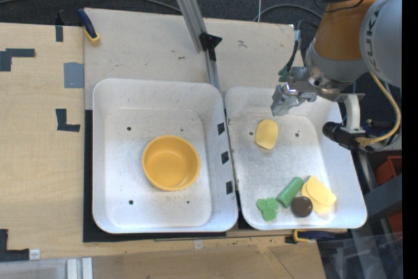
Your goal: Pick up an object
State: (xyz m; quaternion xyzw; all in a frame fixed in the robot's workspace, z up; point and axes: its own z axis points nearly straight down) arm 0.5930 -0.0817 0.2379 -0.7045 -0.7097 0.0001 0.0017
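Pale wood surface (39, 160) carries two shallow white bins side by side, with a grey arm (366, 29) reaching in from the right. Left bin (117, 101) holds a yellow bowl (171, 162) near its centre, with bare floor all round it. Right bin (307, 140) holds a pale yellow piece (266, 134) lying alone toward the far edge, and a cluster at the near right corner: a yellow block (319, 193), a green stick (289, 191), a green lump (267, 208) and a brown ball (301, 206), touching or nearly so. The tool (285, 101) hangs over the far edge of the right bin, just beyond the pale piece, nothing between its fingers; whether they are parted cannot be told. The pale piece looks light, smooth and rounded, likely a toy, perhaps slippery; best taken across its narrow width. It has open room on every side, while the corner cluster crowds the bin wall.
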